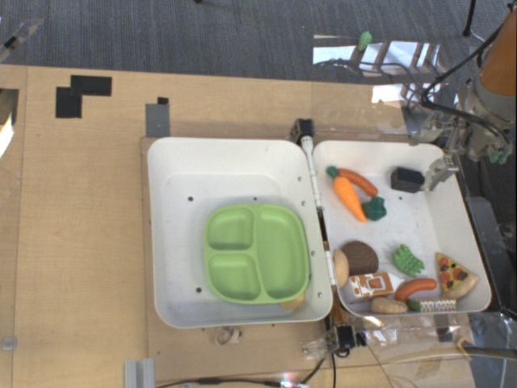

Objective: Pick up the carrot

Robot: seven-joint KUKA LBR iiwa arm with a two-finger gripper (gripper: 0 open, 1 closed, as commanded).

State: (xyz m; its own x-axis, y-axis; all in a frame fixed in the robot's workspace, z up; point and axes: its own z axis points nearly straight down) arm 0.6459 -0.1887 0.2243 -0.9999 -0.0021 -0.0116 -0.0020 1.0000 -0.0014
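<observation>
Orange and tapered, the carrot (349,198) lies in the far-left part of the right bin (428,217), close to the wall shared with the left bin (174,217). Its long axis runs on a slant from far-left to near-right. It seems to narrow toward the near-right end, where a dark green piece (374,209) touches it. A redder carrot-like piece (359,182) lies just beyond it. The gripper (443,166) hangs at the bin's far-right corner, well apart from the carrot; I cannot tell how wide it is set. Judgement: approach step, no grasp made. Next I need travel left, then a closing line across the slant.
</observation>
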